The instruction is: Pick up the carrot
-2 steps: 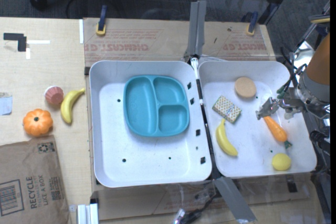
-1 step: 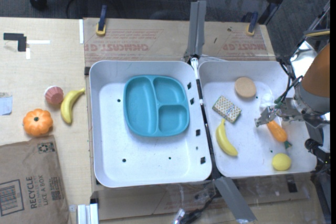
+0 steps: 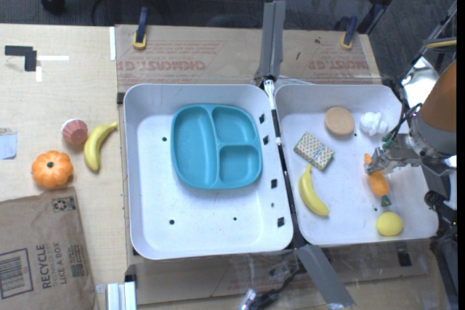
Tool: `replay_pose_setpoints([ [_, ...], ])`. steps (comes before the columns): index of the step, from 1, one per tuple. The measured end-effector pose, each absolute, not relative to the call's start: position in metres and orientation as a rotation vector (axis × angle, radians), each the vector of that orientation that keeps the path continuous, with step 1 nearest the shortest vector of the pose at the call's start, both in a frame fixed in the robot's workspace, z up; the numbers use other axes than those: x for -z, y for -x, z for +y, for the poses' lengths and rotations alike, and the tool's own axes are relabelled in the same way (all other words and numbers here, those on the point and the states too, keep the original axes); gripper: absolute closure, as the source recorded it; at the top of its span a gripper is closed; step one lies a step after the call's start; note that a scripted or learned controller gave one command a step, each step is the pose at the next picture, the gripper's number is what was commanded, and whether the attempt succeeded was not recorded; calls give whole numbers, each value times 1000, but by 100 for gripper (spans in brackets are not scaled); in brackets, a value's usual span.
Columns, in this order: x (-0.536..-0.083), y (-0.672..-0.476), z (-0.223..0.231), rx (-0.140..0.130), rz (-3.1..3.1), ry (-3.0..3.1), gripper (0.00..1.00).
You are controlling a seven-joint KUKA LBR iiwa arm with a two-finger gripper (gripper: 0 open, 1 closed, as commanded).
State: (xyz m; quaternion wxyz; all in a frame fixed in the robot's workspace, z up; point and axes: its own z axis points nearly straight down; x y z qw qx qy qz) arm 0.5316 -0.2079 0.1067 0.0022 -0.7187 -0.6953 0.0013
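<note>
The carrot [image 3: 378, 184] is a short orange piece with a green end. It lies in the right bin [image 3: 341, 229] near its right wall. My gripper [image 3: 378, 165] reaches in from the right and sits low over the carrot's upper end, touching or almost touching it. The gripper hides part of the carrot, and a bit of orange shows just left of it.
Around the carrot, the right bin also holds a lemon [image 3: 389, 223], a banana [image 3: 313, 194], a patterned block [image 3: 314, 150], a round tan piece [image 3: 338, 121] and a white lump [image 3: 373, 123]. A teal divided plate [image 3: 216, 146] fills the left bin. A small pumpkin [image 3: 52, 169] and another banana [image 3: 97, 145] lie on the bench at left.
</note>
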Motion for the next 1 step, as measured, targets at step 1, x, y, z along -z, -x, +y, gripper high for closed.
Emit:
replay_pose_setpoints([
  [1, -199, -571, -152, -5, -2110, 2326, 100],
])
